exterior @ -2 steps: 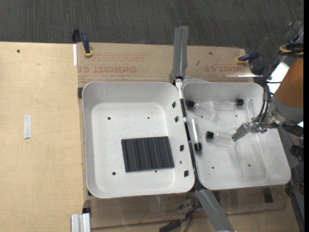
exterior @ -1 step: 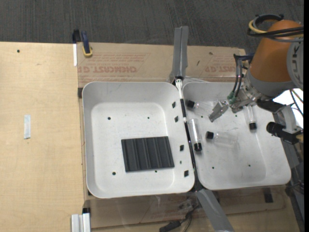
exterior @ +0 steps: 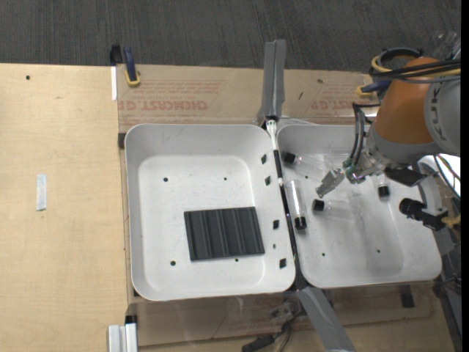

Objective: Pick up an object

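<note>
Over the right bin point(exterior: 366, 270), toward its far side: gripper point(exterior: 327, 185) on the grey arm with the orange band, tilted down and to the left, open or closed impossible to tell. Just beside its tip, a small black piece point(exterior: 318, 205); further left, along that bin's left wall, a clear tube point(exterior: 293, 196) lying flat, black cap at its near end. Well apart in the left bin point(exterior: 133, 196), a black ribbed slab point(exterior: 223, 233) lying flat toward the near side.
</note>
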Motion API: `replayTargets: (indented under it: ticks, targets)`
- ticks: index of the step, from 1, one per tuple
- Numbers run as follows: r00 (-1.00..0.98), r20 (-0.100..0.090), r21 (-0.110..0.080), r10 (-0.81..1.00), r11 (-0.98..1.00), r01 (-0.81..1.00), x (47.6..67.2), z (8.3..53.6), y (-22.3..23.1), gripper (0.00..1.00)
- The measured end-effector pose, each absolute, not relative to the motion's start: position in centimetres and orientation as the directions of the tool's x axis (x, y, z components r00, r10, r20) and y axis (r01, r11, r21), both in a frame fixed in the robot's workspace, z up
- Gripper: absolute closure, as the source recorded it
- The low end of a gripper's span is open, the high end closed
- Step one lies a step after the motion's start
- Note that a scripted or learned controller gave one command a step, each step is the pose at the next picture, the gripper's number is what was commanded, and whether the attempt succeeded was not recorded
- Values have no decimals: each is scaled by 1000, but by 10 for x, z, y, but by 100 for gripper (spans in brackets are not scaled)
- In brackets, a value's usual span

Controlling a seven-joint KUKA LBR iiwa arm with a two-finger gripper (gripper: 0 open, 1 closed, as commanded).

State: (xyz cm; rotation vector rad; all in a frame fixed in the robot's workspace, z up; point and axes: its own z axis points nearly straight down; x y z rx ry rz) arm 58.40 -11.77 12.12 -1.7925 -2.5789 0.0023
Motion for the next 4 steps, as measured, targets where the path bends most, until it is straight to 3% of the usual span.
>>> replayTargets:
  ticks: [1,2,3,4]
  targets:
    - [-383,1,-2,924,383,924,561,111,-100,0]
    - [-389,0,-1,921,389,921,510,191,-78,0]
    - [-431,0,-1,902,431,902,553,110,-130,0]
    - [-461,0,-1,887,461,887,508,139,-113,0]
